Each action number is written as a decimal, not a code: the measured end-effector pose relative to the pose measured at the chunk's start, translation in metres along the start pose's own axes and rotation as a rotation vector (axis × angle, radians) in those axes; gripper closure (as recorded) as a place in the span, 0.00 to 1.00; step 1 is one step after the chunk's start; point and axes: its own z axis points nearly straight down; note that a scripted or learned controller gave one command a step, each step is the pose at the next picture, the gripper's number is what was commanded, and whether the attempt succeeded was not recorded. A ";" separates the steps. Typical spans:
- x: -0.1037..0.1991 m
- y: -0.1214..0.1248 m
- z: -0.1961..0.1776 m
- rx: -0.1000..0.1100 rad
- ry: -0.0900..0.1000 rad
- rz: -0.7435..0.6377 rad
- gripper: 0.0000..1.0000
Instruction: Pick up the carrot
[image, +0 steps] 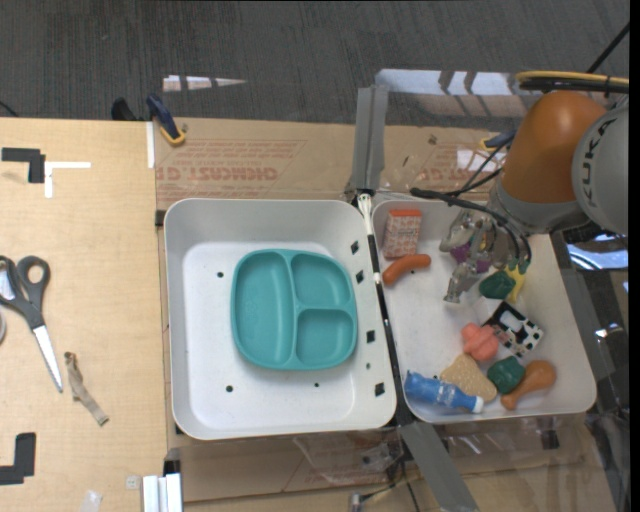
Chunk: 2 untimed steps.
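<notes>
From my seat, the nearest thing in the right bin (570, 330) is the blue bottle (441, 393) lying along its near edge, with a tan wedge (466, 374), a dark green lump (506, 374) and a brown drumstick-shaped toy (530, 382) just beyond and to the right of it. A little farther in sit a pink piece (481, 341) and a black-and-white cube (518, 329), touching or nearly so. Past those, about mid-bin, I see the pincer (462, 280) hanging under the grey arm (560, 150), its fingers pointing down toward bare bin floor; they look close together with nothing between them, though the angle is steep and I would not swear to the gap. A green and yellow cluster (503, 282) lies just to the right of the pincer. The carrot (405, 268), which I take to be the orange elongated piece, lies to the left of the pincer, near the bin's left wall, apart from the fingers and not touched. Just behind the carrot stands a small reddish box (403, 232) by the far left corner. The left bin (190, 330), on the other side of that wall, carries a teal divided plate (294, 309). By my reading the pick is not done: the carrot rests on the bin floor, so the approach, the closing on it and the lift are all left.
</notes>
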 end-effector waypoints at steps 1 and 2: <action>0.009 -0.082 -0.001 0.001 -0.001 0.287 0.00; -0.020 -0.078 -0.048 0.001 -0.001 0.311 0.00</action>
